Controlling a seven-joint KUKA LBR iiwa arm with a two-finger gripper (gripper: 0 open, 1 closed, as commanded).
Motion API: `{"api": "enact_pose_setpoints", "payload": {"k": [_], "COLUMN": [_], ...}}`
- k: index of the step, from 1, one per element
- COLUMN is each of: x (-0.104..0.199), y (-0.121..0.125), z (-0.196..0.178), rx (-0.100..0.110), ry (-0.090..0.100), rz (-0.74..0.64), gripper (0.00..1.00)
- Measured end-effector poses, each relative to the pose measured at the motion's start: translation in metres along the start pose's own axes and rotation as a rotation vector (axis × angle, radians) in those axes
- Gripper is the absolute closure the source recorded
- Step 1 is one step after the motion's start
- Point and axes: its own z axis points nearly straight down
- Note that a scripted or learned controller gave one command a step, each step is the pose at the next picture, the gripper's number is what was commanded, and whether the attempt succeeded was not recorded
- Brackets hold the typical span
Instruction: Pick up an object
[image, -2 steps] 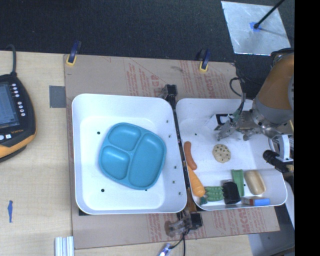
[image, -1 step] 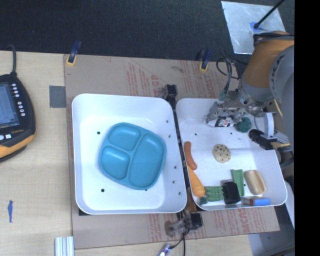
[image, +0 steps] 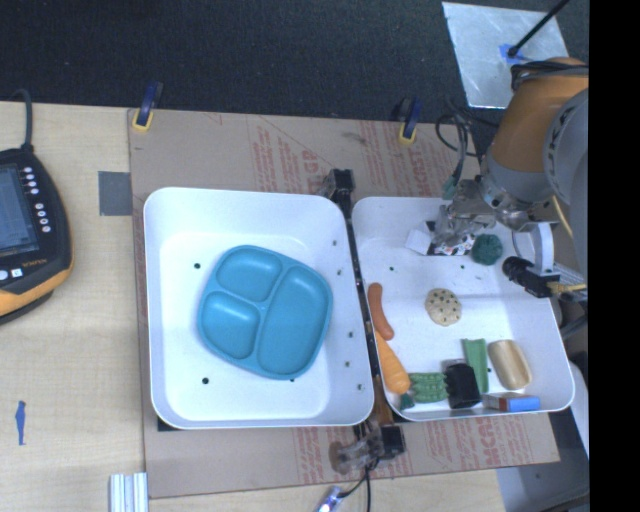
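We see our hand (image: 455, 232) low in the right bin's (image: 560, 330) far corner, just left of a dark green ball (image: 487, 248); whether it grips anything, we cannot tell. A cookie (image: 443, 306) lies nearer.

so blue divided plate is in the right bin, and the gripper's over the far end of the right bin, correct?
Not quite. The camera view shows the blue divided plate lying in the left bin, not the right one. The rest holds: the gripper is over the far end of the right bin, near a small dark green object.
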Motion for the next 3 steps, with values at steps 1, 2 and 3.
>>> {"api": "enact_pose_setpoints", "payload": {"k": [1,2,3], "x": [0.078,0.077,0.047], "y": [-0.040,-0.041,0.001], "z": [-0.060,-0.060,0.018], "rx": [-0.012,-0.011,-0.024], "ry": [0.004,0.003,0.000], "rz": [-0.002,-0.001,-0.001], "gripper": [1.00,0.00,0.00]}}
